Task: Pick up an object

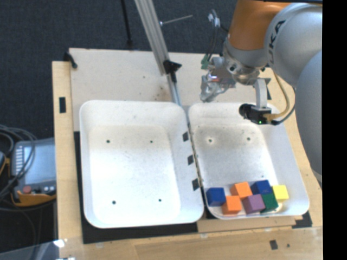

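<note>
Down in the near right corner of the right bin (pixel 282 145), the blocks cluster together: two blue blocks (pixel 216 195) (pixel 262 187), two orange blocks (pixel 242 188) (pixel 233 203), a purple block (pixel 252 203), a green block (pixel 270 201) and a yellow block (pixel 280 192), most of them touching. The gripper (pixel 209 93) hangs above that bin's far left corner, well apart from them, nothing between its fingers; their spread is unclear. The left bin (pixel 87 145) lies alongside on the bench (pixel 108 69).

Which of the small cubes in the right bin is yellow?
The yellow cube is the one at the far right end of the cluster, beside the green cube and near the right bin wall.
</note>
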Tool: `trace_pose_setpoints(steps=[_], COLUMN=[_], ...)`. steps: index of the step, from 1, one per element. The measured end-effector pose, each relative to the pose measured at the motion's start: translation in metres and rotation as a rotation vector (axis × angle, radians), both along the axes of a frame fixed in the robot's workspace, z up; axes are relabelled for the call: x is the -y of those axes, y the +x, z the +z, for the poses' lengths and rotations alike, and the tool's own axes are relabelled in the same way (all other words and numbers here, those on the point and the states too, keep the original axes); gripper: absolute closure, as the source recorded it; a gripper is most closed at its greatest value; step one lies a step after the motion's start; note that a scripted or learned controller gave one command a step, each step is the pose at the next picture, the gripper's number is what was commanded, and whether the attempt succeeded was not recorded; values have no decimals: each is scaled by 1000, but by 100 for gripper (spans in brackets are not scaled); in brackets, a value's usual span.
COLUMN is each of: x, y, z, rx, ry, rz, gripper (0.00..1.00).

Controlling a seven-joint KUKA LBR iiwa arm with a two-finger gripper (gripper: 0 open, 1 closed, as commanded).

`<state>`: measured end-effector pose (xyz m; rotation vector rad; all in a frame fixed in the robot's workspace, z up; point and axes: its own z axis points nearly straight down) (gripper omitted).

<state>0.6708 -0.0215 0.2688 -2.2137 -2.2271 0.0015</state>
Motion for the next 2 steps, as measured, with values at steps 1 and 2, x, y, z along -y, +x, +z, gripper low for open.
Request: trace_pose_setpoints(steps=[1, 2], x=[-55, -107], y=[-1, 5], z=[1, -10], rx=[1, 3], ry=[1, 0], rz=[1, 1], gripper=[100, 100])
